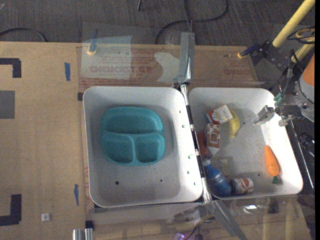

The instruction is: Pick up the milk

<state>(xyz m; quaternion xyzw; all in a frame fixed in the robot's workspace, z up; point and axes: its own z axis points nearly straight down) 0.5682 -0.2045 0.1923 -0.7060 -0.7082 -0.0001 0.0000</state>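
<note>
The milk is a small red and white carton lying in the left part of the right bin, close to the wall between the two bins. A second red and white pack lies just above it, touching a yellow banana. My gripper hangs over the bin's upper right corner, well to the right of the milk and apart from it. Nothing shows in the gripper.
A blue bottle and a can lie along the right bin's front edge, and an orange carrot lies by its right wall. In the left bin sits a teal divided plate. The right bin's middle is bare.
</note>
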